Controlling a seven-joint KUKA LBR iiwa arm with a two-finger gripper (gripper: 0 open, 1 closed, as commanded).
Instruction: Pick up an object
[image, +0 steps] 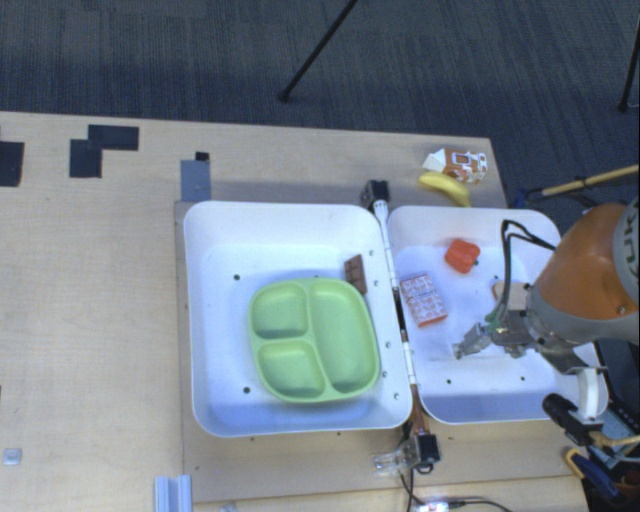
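We find the pick not yet made. The arm hangs over the right bin, and its gripper sits low above bare bin floor; its fingers look slightly apart with nothing between them, though the tips are small and dim, so we hold this loosely. Reaching, closing and lifting are all still to do.

The left bin holds a green divided plate, with a small brown block at the bin's right edge just above the plate.

In the right bin the candidates are a flat pink packet, near the gripper on its left, and an orange-red lump further up, well apart from it. The packet lies close to the wall between the bins, which may crowd a finger.

Outside, beyond the right bin, a banana touches a small wrapped snack.
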